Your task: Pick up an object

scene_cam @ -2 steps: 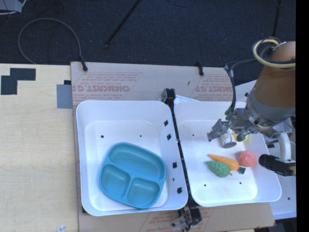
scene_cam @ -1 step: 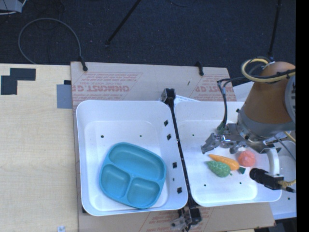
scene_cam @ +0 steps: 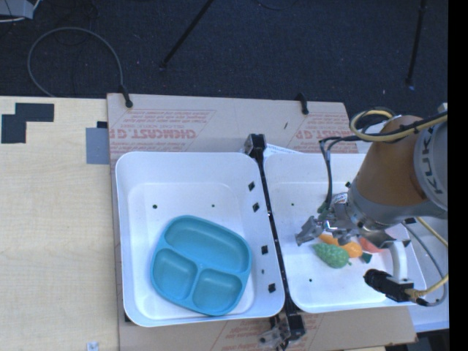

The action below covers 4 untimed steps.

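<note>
My gripper (scene_cam: 316,232) is low in the right bin (scene_cam: 307,284), under the orange-banded wrist that comes in from the right. A green bumpy toy (scene_cam: 332,255) lies on the bin floor just below and right of the gripper. An orange piece (scene_cam: 352,249) sits against the green toy's right side, and a small red piece (scene_cam: 368,259) lies beside that. More orange shows under the wrist at the gripper's base. The wrist hides part of these objects. Nothing is seen between the fingers.
The left bin (scene_cam: 139,196) holds a blue divided tray (scene_cam: 200,264) with three compartments. A black divider rail (scene_cam: 267,225) runs between the two bins. Cardboard lies under both bins, and the wooden bench top extends to the left.
</note>
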### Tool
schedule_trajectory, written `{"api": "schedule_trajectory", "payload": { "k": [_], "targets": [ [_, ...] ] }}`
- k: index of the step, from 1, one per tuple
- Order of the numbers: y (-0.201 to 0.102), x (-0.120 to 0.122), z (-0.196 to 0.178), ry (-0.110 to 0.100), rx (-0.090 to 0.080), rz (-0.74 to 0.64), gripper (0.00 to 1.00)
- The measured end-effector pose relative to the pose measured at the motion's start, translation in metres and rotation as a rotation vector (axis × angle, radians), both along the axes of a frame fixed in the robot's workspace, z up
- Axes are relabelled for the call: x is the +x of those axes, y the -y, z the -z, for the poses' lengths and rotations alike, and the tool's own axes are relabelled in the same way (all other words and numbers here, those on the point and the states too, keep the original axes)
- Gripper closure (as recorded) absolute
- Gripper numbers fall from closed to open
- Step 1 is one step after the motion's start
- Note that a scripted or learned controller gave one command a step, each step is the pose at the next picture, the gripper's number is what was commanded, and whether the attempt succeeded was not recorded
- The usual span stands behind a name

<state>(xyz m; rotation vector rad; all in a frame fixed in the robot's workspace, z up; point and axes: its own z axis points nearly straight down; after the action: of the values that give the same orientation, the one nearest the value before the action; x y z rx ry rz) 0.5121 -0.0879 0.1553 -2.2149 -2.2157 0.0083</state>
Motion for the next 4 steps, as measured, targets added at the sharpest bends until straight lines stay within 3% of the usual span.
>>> {"api": "schedule_trajectory", "payload": {
  "k": [1,2,4],
  "targets": [
    [0.012,0.002,0.051,0.01,-0.005,0.002,0.0],
    [0.011,0.0,0.042,0.002,0.0,0.006,1.0],
    [0.003,0.0,-0.063,0.011,-0.002,-0.001,1.0]
  ]
}}
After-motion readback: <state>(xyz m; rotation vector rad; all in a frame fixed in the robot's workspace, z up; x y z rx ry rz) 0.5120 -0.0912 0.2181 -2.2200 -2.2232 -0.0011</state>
